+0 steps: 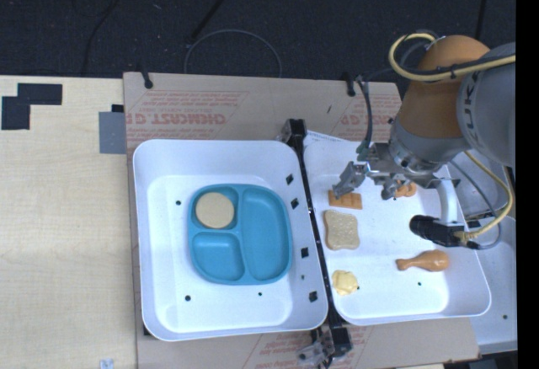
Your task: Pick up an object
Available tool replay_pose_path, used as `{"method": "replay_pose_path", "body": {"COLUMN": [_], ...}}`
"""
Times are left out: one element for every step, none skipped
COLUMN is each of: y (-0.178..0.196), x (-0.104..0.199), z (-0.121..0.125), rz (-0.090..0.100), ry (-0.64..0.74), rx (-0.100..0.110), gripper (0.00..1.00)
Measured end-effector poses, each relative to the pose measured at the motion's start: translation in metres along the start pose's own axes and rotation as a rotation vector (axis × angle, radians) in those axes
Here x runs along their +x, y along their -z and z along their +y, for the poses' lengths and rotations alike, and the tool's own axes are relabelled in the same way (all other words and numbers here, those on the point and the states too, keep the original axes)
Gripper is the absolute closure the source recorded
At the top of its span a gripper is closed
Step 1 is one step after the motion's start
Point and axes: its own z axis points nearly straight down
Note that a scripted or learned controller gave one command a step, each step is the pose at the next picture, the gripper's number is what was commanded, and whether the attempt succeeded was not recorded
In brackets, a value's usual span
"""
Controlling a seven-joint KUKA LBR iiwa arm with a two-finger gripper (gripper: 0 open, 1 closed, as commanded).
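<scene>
Camera view: we see grey two-finger gripper [370, 182] low over right white bin [472, 291], far side. Fingers spread, released, nothing between them. Left fingertip touching or just above small orange cracker-like square [345, 200], likely pick target. Tan toast slice [341, 230], yellow lump [344, 281], tan drumstick [425, 261] lie apart, so approach unobstructed. Blue divided plate [244, 237] with beige round disc [214, 210] in left white bin [160, 291].

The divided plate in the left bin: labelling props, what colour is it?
Blue, plain; the plate shows best in the camera view.
</scene>
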Motion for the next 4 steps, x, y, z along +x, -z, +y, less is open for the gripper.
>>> {"method": "replay_pose_path", "body": {"y": [0.008,-0.04,-0.094,-0.081], "x": [0.0,-0.001,0.0,-0.001], "z": [0.003,0.011,0.01,0.011], "rz": [-0.001,-0.001,0.0,0.0], "ry": [0.002,0.001,0.0,-0.005], "rx": [-0.013,-0.009,-0.008,-0.012], "gripper": [0.0,0.0,0.0,1.0]}}
